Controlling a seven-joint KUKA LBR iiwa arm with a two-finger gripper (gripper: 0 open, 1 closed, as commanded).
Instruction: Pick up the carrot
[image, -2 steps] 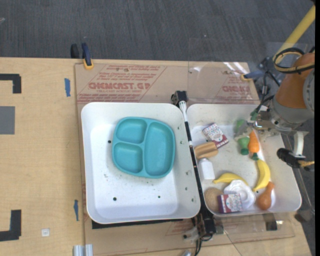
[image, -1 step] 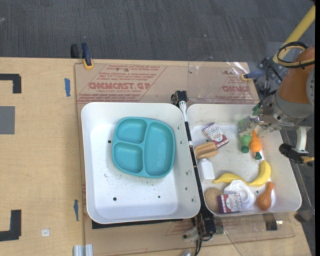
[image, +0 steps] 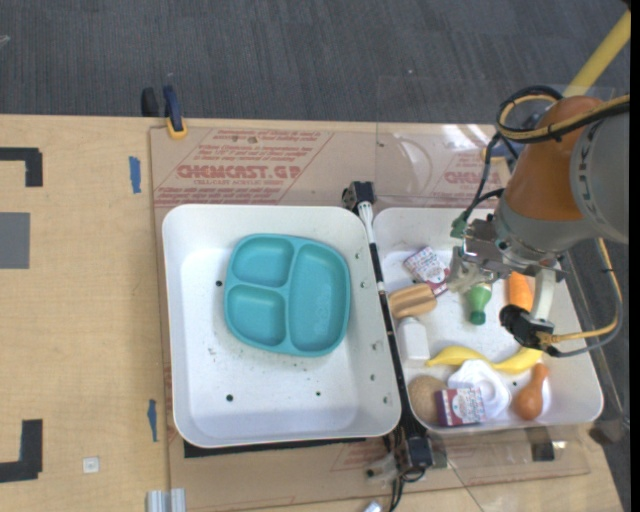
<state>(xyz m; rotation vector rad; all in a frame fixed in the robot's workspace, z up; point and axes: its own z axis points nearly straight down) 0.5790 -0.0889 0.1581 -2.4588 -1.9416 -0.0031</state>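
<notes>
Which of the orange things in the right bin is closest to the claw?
The carrot, bright orange and upright beside the green bottle, lies just below the claw. The brownish-orange pear-shaped piece sits much farther off, past the banana.

You see two white bins side by side: the left bin (image: 190, 330) bears a teal divided plate (image: 288, 294), and the right bin (image: 580, 395) is crowded with toy food. The arm (image: 560, 180) reaches in from the right, its gripper (image: 478, 270) low over that bin's upper part. The carrot (image: 519, 291) lies just beside it, next to a green bottle (image: 480, 303). Below them lie a banana (image: 485, 358) and a pear (image: 531, 392).
</notes>
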